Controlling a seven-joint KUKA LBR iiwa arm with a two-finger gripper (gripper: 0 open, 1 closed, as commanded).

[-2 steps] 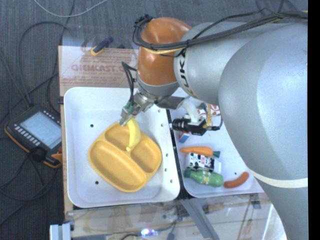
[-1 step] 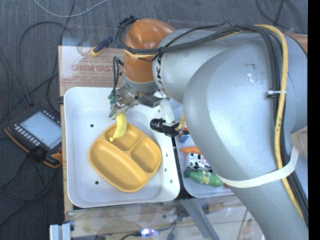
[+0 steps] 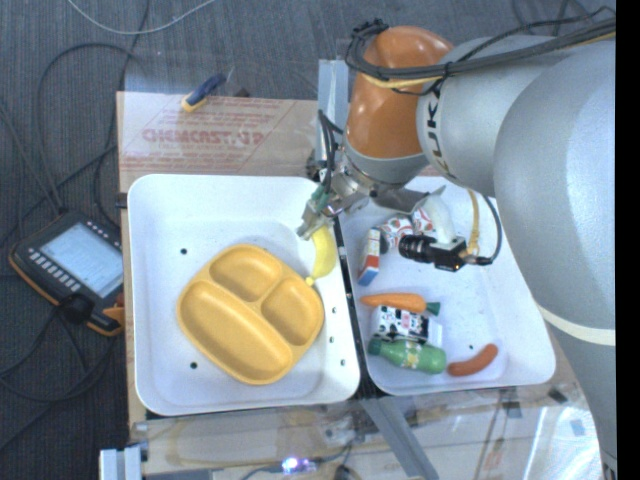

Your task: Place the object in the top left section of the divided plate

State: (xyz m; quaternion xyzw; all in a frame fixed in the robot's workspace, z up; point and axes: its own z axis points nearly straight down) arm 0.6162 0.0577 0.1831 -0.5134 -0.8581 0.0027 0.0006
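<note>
A yellow divided plate (image 3: 250, 313) lies in the left bin (image 3: 165, 228); its compartments hold nothing. My gripper (image 3: 318, 221) hangs over the left bin's right edge, just past the plate's upper right corner. A yellow banana (image 3: 323, 254) hangs from its fingertips, pointing down toward the plate's rim, and the fingers look shut on the banana's top end.
The right bin (image 3: 520, 353) holds a carrot (image 3: 393, 301), a green bottle (image 3: 408, 355), a sausage (image 3: 472, 360), a patterned packet (image 3: 402, 323), a small carton (image 3: 371, 256) and a red-white item (image 3: 405, 230). A handheld pendant (image 3: 72, 263) lies left of the bench.
</note>
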